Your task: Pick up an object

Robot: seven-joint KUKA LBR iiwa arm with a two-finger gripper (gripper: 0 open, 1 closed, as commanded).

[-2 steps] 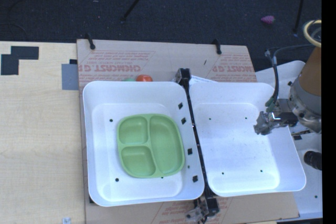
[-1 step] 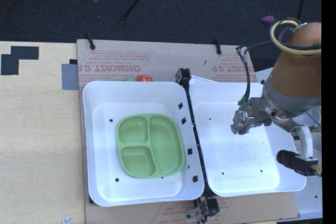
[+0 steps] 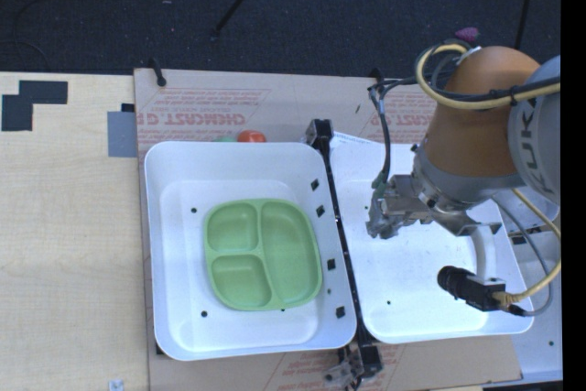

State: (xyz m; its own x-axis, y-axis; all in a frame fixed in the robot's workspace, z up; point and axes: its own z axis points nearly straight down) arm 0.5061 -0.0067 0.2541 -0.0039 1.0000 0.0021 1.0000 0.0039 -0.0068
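- The green divided plate (image 3: 263, 254) lies flat in the left white bin (image 3: 174, 197), a little toward the divider that separates it from the right white bin (image 3: 412, 316). It is the clearest candidate for the pick.
- Beyond the far rim of the left bin, small orange and green things (image 3: 249, 137) peek out on the cardboard; too little shows to name them.
- The gripper (image 3: 383, 220) hangs over the right bin, just past the divider from the plate, with the arm's orange band (image 3: 476, 119) above it. Whether the jaws are spread or pressed together I cannot tell; the wrist hides them. Nothing is seen pinched.
- Risk: the gripper is over the bin next to the plate's, with no object visible under it. A descent here would likely close on bare floor and count as a failed try.
- Risk: crossing to the plate means clearing the raised divider; a low sweep could clip it.
- Risk: the plate is shallow and flat, so the jaws would probably need its rim; a centred grab may slide off.
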